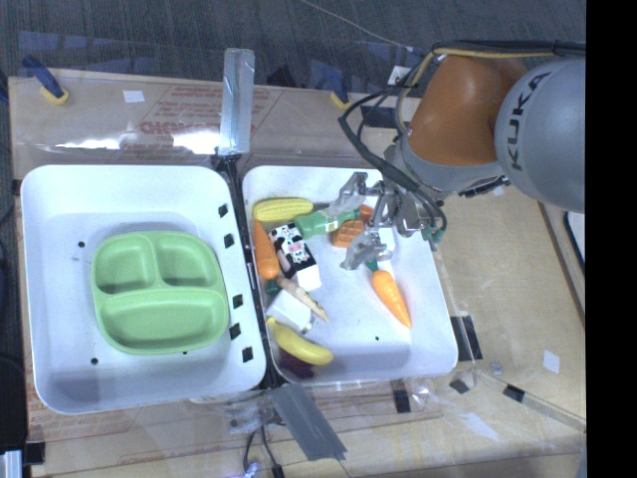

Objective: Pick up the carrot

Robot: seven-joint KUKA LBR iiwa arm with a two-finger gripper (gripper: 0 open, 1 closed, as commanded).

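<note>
Camera view: carrot lies flat in the right bin, tip pointing toward the bin's near right corner, green end up toward the gripper. Gripper hangs just above the carrot's green end; fingers spread, nothing pinched between them. Left of the carrot: milk carton, banana, corn cob. Further left, green divided plate in the left bin.

Two shallow white bins, one green sectioned plastic plate, two orange carrots (one lying at the divider), two yellow bananas.
</note>
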